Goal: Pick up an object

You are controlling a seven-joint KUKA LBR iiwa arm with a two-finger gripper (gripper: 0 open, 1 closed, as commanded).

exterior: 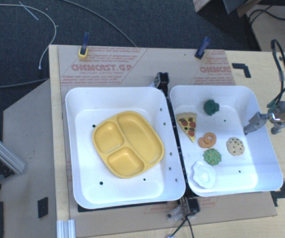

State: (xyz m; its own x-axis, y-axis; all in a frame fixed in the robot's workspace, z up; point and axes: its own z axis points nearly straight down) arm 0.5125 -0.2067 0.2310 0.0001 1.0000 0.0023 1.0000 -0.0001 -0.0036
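Camera view: yellow tray (128, 143) in left bin (78, 133), toy foods in right bin (251, 148).

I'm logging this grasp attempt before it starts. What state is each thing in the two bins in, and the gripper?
yellow divided plate: upright in the left bin, nothing in its compartments
pizza slice: flat in the right bin
dark green piece: loose, untouched
pretzel: flat
cookie: flat
light green piece: loose
fried egg: flat by the front wall
gripper: above the right bin's edge, holding nothing
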